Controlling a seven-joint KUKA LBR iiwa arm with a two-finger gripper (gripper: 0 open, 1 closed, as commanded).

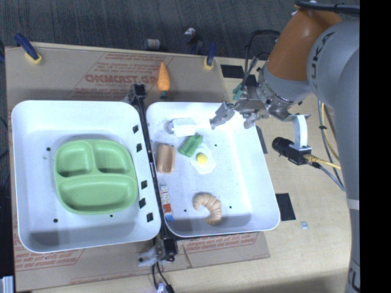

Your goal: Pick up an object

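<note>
Grey KUKA arm (333, 54) with orange band enters from the right side of the camera view, wrist bent down over the upper right corner of the right bin.

Left shallow white plastic bin (30, 133) holds one thing: a pale green divided plate (95, 176) with three compartments, lying flat near the bin's middle.

Right shallow white plastic bin (256, 188) sits just beside the left one, their inner rims touching along a black clip line. Both bins rest on a sheet of brown printed cardboard (110, 72) on the bench.

Two-finger gripper (235, 118) hangs over the right bin's upper right part, fingers spread, nothing between them. One light finger (220, 116) points toward the bin's upper middle; it is near the white block but apart from it.

Contents of the right bin, larger first:
- tan croissant (209, 206), curved, near the lower edge.
- brown bread-like slab (165, 158) against the left wall.
- white rectangular block (182, 127), upper left.
- toy fried egg, white with yellow yolk (203, 160), mid-bin, touching the green piece above it.
- small green block (190, 145), tilted, between white block and egg.
- small red, white and blue flat item (167, 201) by the lower left wall; kind unclear.

Orange toy carrot (163, 77) lies outside the bins on the cardboard, above the gap between them.
</note>
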